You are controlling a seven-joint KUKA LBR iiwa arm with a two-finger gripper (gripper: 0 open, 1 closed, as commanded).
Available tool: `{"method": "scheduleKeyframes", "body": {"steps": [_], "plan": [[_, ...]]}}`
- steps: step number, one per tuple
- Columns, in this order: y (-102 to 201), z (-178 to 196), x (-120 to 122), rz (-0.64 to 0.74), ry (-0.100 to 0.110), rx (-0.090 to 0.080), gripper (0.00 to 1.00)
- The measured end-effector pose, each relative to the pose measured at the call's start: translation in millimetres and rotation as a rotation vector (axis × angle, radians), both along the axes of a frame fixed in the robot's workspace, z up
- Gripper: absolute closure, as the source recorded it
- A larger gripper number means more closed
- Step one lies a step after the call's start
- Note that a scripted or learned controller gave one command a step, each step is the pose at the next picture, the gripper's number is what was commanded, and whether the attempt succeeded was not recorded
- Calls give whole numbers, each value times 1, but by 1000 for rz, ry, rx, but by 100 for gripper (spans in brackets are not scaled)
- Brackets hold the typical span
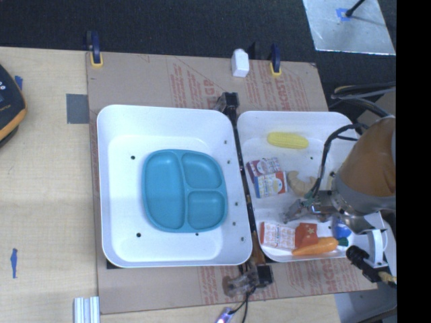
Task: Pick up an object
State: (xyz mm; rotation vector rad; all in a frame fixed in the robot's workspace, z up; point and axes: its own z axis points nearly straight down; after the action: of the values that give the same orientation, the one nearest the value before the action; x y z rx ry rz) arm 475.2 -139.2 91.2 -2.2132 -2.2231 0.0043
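Your likeliest pick, judging by where the arm sits, is the clutter in the right bin [250,123]: a yellow corn cob [287,140] near the far wall, bumpy and rounded; a small carton [267,177] w/ red and white print mid-bin; a flat red-and-white packet [277,235] by the near wall; and a smooth orange carrot [315,247] just beside it, lying lengthwise along the near edge. A pale lumpy item [302,180] sits right of the carton; you can't tell what it is.

The gripper [300,209] reaches in from the right, low over the bin between carton and packet, approx. mid-bin. Dark metal parts blur together, so you cannot tell how far apart the jaws stand or whether anything is caught in them.

Step in hand looks like the reach/descent, grasp not yet confirmed. Next move calls for centring over one item, prob. the packet or carrot, then closing and lifting straight.

Left bin [108,180] holds a blue divided plate [183,190], glossy plastic, three compartments.
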Motion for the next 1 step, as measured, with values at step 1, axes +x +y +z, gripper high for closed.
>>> {"method": "scheduleKeyframes", "body": {"steps": [1], "plan": [[36,1,57,2,-2,-1,0]]}}
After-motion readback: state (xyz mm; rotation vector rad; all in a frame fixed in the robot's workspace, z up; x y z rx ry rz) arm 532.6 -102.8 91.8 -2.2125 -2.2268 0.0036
